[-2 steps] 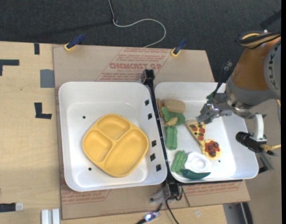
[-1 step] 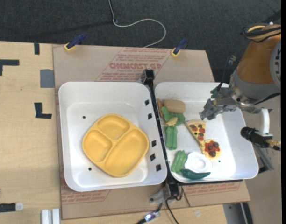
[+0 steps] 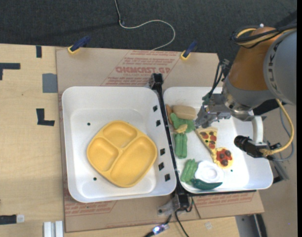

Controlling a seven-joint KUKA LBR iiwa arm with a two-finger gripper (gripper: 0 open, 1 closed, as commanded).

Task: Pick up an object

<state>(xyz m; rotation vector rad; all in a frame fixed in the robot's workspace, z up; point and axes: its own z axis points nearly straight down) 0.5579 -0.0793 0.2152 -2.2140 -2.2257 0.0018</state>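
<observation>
Gripper (image 3: pixel 206 118) low in right bin (image 3: pixel 249 179), above pizza slice (image 3: pixel 208 136); jaws state unclear. Yellow plate (image 3: pixel 122 153) in left bin (image 3: pixel 74 132).

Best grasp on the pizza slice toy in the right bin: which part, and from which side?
Probably the wide crust end of the yellow triangular pizza slice toy, coming straight down from above. It lies flat on the floor of the right white bin, with bare floor on both long edges, so fingers could close across its width. The gripper hangs just above its crust end.
</observation>
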